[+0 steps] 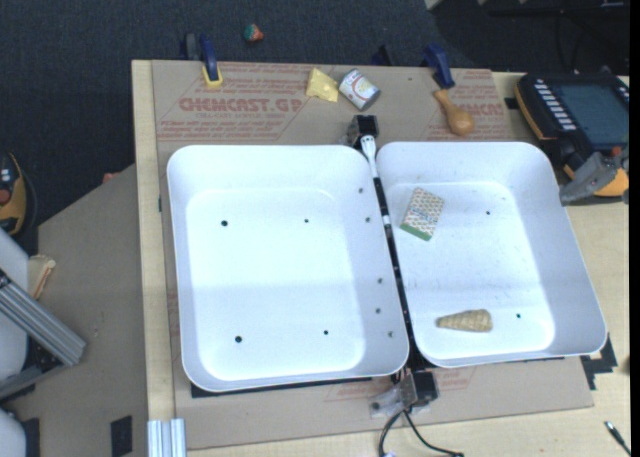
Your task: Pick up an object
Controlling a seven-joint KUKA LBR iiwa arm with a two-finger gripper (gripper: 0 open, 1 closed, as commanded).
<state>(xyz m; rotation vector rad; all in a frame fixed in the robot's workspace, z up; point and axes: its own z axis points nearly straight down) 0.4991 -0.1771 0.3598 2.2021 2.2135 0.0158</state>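
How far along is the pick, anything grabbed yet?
Nothing looks done: the patterned sponge and the tan cone-shaped piece both lie in the right bin. Nothing is in hand. The whole pick is left: approach, grasp, lift.

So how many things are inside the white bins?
2, both in the right bin: a small patterned packet near its upper left, and a tan cone-shaped thing near its front edge. None looks hidden.

A grey-and-orange part [603,175] at the right edge; whether it is the arm is unclear.
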